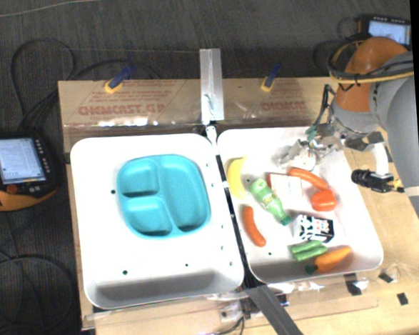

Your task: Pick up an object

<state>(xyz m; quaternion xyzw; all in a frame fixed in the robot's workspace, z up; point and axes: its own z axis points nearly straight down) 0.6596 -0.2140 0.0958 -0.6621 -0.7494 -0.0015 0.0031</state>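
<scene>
Here the bench carries two white bins: the left bin (pixel 99 228) holds a blue tray (pixel 163 195) with three compartments, lying flat near its middle, and the right bin (pixel 368 241) holds all the loose items, so any pick has to come from the right half of the frame.

The arm (pixel 375 80) enters from the upper right, and its gripper (pixel 300 150) sits over the upper part of the right bin, low and slanted toward the bin's centre. From this angle I cannot tell whether it is parted or closed; the metal parts blur against the white floor. Nothing shows between them, so I judge that no object is held.

The candidates lie scattered below and left of the gripper. A yellow piece (pixel 236 177) rests against the bin's left wall, just beside a green bottle (pixel 268 200) that lies tilted on its side. A white card (pixel 288 189) lies flat in the middle, with a long orange pepper (pixel 307 177) along its upper right edge and a red tomato (pixel 324 200) touching the pepper's lower end. A small orange sausage (pixel 253 226) lies apart at lower left. Lower down are a black-and-white packet (pixel 315 228), a green pod (pixel 307 250) and a carrot (pixel 333 257) near the bin's lower edge.

The pepper is nearest the gripper, so it seems the likeliest target. Its crowding with the card and tomato could make a clean grasp hard.
</scene>
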